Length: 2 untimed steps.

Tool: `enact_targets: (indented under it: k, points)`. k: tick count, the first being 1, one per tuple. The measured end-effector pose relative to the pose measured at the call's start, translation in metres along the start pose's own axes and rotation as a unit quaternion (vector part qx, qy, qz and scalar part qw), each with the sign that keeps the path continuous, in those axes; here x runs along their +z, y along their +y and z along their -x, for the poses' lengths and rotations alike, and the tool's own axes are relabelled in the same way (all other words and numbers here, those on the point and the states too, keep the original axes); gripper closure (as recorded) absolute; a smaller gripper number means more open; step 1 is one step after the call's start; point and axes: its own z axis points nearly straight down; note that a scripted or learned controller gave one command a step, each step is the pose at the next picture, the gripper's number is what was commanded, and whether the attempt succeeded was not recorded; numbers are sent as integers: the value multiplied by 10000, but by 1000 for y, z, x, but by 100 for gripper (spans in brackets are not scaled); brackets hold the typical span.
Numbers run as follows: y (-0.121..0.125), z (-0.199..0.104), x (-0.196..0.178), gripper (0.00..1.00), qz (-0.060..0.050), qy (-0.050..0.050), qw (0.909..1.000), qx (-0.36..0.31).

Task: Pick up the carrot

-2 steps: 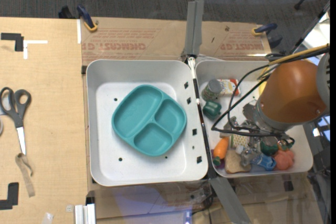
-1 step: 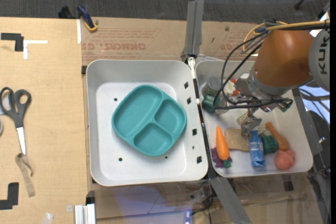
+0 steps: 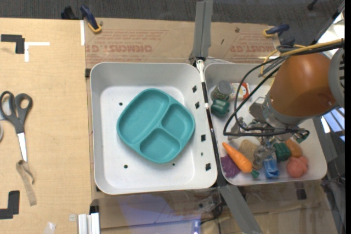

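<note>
The carrot (image 3: 238,157) is orange with a small green stub at its lower right end. It lies slanted near the front left of the right bin (image 3: 230,71), on top of a purple item (image 3: 228,167). My gripper (image 3: 268,146) hangs under the orange band of the arm, low over the toys in the middle of that bin. It is just to the right of the carrot, with nothing seen in its hold. Cables and the wrist hide much of it.
The left bin (image 3: 104,172) holds a teal divided plate (image 3: 156,126). In the right bin are a green can (image 3: 220,100), a blue toy (image 3: 271,168), a green block (image 3: 283,152), an orange piece (image 3: 295,148) and a pink ball (image 3: 296,167). Scissors (image 3: 16,118) lie on the bench at far left.
</note>
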Motion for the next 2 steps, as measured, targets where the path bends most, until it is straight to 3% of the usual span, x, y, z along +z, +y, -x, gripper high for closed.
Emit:
enact_targets:
  k: [1, 2]
  points:
    - [14, -19, 0, 0, -7, -6, 9917, -1287]
    - [21, -35, -1, 0, -25, -21, 9596, -2812]
